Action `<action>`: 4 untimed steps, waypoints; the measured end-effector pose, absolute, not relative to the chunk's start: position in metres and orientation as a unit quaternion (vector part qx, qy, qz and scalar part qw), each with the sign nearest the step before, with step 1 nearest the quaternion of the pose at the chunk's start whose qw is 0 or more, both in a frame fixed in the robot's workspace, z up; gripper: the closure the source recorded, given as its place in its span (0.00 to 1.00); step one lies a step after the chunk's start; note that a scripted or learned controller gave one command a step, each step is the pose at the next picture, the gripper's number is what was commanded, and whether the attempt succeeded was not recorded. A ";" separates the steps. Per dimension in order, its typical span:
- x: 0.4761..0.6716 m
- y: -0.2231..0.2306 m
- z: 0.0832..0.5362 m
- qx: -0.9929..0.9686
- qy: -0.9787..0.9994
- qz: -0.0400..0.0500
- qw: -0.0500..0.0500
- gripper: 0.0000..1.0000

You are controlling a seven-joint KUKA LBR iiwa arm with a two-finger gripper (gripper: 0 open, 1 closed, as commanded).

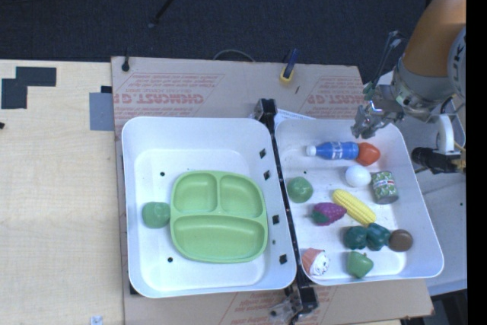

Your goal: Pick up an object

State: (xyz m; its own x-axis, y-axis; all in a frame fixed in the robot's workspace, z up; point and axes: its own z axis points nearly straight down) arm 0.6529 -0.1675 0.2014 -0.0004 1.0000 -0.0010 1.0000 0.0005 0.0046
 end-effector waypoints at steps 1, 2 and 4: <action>0.653 -0.170 0.230 0.707 0.708 0.001 0.001 1.00; 0.628 -0.128 0.219 0.707 0.707 -0.001 -0.002 1.00; 0.574 -0.042 0.218 0.707 0.708 -0.002 -0.003 1.00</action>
